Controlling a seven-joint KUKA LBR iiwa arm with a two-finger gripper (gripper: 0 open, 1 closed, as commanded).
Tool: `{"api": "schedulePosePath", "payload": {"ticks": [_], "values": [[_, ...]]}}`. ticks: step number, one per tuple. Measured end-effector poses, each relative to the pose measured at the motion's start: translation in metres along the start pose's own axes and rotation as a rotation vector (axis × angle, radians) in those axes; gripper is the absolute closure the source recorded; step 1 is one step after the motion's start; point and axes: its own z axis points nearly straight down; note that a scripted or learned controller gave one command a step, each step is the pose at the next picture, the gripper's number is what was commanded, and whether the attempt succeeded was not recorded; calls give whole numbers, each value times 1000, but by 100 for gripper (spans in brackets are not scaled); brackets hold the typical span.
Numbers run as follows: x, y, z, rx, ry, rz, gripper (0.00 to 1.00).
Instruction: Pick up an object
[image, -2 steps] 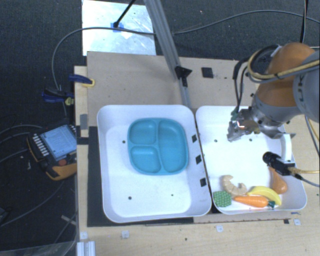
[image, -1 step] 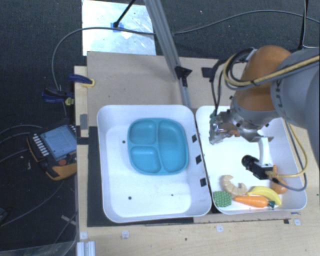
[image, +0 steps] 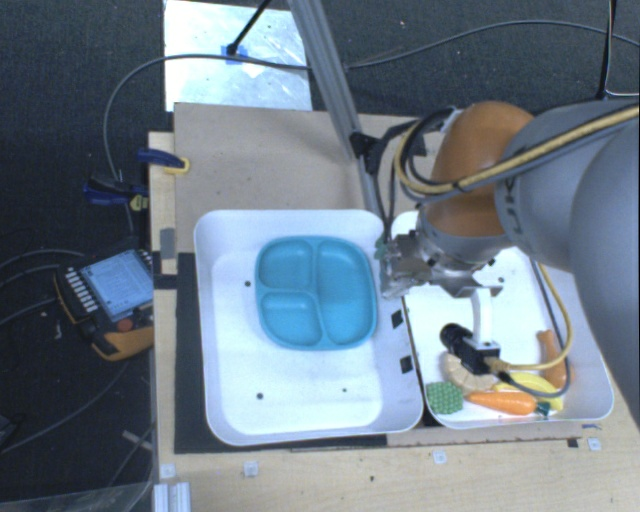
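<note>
Camera view: grey two-finger gripper (image: 402, 268) low over left edge of right shallow white bin (image: 510, 290), opening impossible to tell, nothing visibly held. Orange plastic carrot (image: 500, 403), green textured piece (image: 447, 398) and tan curved toy (image: 468, 375) lying loose in bin's near corner. Judged early: pick not yet made, with descent, grasp and lift all left.

Bulky grey arm (image: 585, 200), rounded orange band (image: 480, 140), yellow and black cables (image: 415, 165) looped alongside
</note>
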Motion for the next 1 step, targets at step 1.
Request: {"api": "schedulePosePath", "payload": {"ticks": [1], "values": [[56,-8,-16,-3,0,-1,100]]}}
